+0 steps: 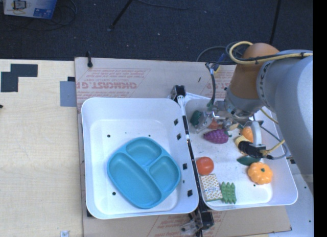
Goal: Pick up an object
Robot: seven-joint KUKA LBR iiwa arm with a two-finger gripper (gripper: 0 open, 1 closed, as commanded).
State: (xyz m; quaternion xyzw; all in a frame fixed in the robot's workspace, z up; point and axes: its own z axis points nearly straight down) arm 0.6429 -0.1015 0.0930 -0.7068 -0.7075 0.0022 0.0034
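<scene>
Reaching in from the right edge of the frame, the grey arm (286, 93) with its orange band hung over the upper part of the right bin (232, 162), and its gripper (218, 117) sat low near that bin's upper left corner. Whether the claw was open or closed could not be told from this angle, and nothing could be seen held in it. Just below the gripper lay a bunch of purple grapes (216, 136), and just to its left a dark green piece (197, 118) rested close to the bin's wall. Lower in the same bin a red tomato (205, 165) lay near the left wall, an orange pumpkin (259, 173) lay toward the right, and a patterned square (210, 187) sat just beside a small green piece (228, 192) near the bottom rim. To the left, the left bin (102, 113) held a blue divided plate (143, 172), lying flat and turned at a slant toward the bin's lower right.
</scene>
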